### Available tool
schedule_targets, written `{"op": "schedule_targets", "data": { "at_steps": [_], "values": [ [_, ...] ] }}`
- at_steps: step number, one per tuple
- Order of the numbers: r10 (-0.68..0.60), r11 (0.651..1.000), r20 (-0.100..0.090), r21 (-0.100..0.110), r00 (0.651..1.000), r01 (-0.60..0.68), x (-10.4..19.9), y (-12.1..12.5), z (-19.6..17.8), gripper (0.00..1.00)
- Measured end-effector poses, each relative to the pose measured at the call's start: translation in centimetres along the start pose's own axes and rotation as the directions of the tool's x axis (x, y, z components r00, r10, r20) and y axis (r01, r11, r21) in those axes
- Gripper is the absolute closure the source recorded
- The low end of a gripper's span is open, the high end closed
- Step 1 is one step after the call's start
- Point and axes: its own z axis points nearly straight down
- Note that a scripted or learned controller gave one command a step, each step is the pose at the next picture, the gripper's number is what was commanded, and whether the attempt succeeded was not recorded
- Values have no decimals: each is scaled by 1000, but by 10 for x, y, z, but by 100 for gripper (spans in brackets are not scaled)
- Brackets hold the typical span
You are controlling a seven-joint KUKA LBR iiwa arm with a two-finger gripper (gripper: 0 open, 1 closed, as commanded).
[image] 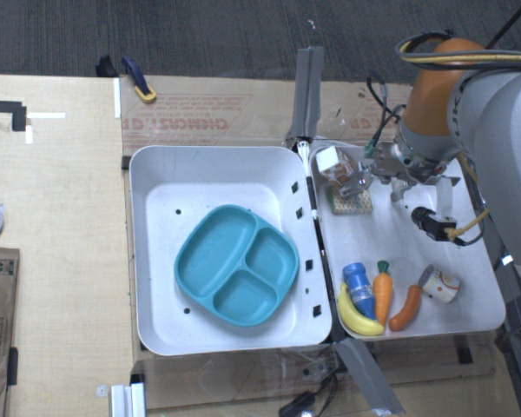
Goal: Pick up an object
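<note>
white and brownish, a small cluttered object (pixel 347 189) lies in the right bin's (pixel 469 324) far left corner, directly beneath the gripper (pixel 358 183), which reaches in from the right. whether it grips anything i cannot tell. banana (pixel 358 318), blue bottle (pixel 358 285) and carrot (pixel 381 292) sit well apart along the near wall.

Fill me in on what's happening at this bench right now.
A grey KUKA arm with an orange band reaches in from the right, its gripper low over the far left corner of the right white bin, near a small green-and-white sponge-like block. A yellow banana, blue bottle, orange carrot and reddish sausage lie along the near edge. The left white bin holds a teal divided plate.
</note>
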Motion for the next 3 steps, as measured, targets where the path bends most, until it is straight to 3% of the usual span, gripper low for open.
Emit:
{"op": "schedule_targets", "data": {
  "at_steps": [3],
  "values": [
    [39,999,10,1,999,-39,6,-2,2,0]
  ]
}}
